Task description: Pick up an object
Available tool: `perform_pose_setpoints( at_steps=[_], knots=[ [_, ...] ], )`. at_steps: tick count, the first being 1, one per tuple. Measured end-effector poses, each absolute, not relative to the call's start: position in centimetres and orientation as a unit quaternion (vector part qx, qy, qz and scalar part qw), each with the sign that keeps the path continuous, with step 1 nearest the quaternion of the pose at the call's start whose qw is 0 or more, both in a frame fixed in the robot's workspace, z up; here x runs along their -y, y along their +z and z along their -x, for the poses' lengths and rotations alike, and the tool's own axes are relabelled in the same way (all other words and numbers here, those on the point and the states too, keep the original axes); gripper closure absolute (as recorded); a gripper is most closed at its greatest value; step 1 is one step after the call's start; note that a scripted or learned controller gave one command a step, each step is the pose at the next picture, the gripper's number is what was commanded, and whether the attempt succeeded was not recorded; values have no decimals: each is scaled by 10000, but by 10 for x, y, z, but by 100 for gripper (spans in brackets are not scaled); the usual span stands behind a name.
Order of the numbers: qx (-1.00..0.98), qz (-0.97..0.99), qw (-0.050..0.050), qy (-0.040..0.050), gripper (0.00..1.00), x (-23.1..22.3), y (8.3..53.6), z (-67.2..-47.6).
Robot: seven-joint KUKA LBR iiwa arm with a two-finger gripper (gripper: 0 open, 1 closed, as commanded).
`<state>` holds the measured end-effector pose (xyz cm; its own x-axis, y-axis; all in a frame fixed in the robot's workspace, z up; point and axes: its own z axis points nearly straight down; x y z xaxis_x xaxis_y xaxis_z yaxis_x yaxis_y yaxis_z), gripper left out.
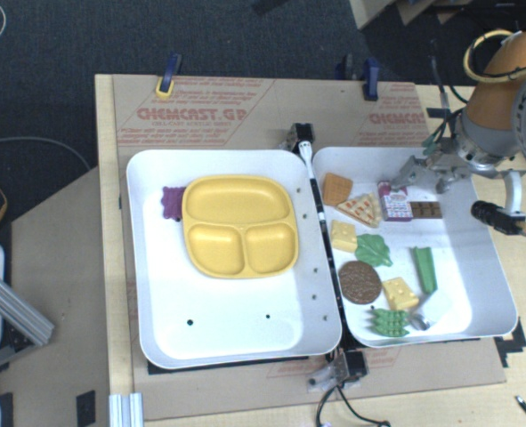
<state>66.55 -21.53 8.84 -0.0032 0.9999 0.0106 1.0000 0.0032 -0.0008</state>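
The right bin (485, 265) holds several toy foods: a brown toast square (337, 188), a pizza wedge (361, 210), a pink and white packet (394, 203), a dark chocolate bar (424, 210), a yellow cheese block (343, 236), a green leafy piece (374, 249), a round brown patty (360, 282), a holed cheese wedge (400, 293), a green pod (424, 268) and a green bunch (389, 322). My gripper (424, 178) hangs at the bin's far edge, just above the packet and chocolate bar. Its fingers stand apart, open, with nothing between them.
The left bin (156, 265) carries a yellow three-part tray (240, 225) with a purple item (172, 202) at its left side. A divider rail (318, 229) runs between the bins. Clamps (166, 76) grip the bench's far edge.
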Motion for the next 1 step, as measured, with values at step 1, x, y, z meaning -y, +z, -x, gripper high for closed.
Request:
perform_pose_setpoints(
  at_steps=[1],
  knots=[
    [7091,7051,-27,-54,100,216,103,-668]
  ],
)
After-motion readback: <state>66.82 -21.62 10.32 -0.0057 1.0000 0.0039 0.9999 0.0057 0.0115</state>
